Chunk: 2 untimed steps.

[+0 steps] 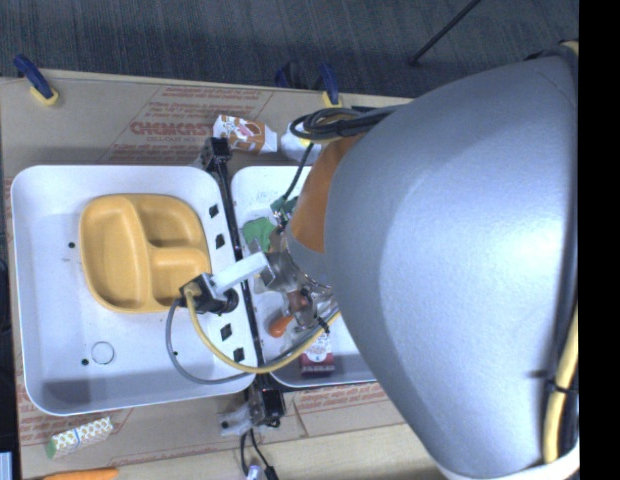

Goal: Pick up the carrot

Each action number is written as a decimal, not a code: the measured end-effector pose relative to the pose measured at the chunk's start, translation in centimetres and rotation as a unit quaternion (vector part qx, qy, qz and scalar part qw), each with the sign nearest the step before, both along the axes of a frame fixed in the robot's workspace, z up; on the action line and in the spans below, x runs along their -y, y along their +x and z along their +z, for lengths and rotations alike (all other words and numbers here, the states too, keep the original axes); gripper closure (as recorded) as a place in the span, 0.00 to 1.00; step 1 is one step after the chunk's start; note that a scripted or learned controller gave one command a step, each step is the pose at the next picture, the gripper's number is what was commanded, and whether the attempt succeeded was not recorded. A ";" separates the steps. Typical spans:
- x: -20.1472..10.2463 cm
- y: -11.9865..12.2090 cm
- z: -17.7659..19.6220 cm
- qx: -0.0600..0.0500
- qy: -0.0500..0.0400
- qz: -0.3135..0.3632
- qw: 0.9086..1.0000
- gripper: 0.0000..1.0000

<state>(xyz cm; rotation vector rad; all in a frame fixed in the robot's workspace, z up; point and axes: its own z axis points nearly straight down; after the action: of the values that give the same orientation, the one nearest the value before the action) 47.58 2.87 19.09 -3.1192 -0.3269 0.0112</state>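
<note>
The tool (302,306) hangs over the carrot (278,324) (orange, partly hidden) in the right bin (252,183). Its grip state cannot be told. A yellow tray (140,248) lies in the left bin (50,298).

Carrot (278,325): small orange piece, mostly hidden under arm, only bit visible. Lies on floor of right bin, near its left wall, toward near end. Pose unclear.

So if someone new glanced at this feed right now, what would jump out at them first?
The big grey arm covers most of the right bin, its orange band showing near the divider. In the left bin sits a yellow sectioned tray. A small orange piece, probably the carrot, lies in the right bin just beside the gripper.
</note>
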 end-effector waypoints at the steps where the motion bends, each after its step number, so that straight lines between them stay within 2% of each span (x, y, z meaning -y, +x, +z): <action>1: 7.0 3.3 0.0 0.001 -0.001 0.005 1.000 0.00; 2: 6.8 3.3 1.0 -0.002 0.002 0.010 1.000 1.00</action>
<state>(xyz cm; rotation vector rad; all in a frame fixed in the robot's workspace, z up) 50.88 -3.97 20.05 -3.1116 -0.3585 0.0155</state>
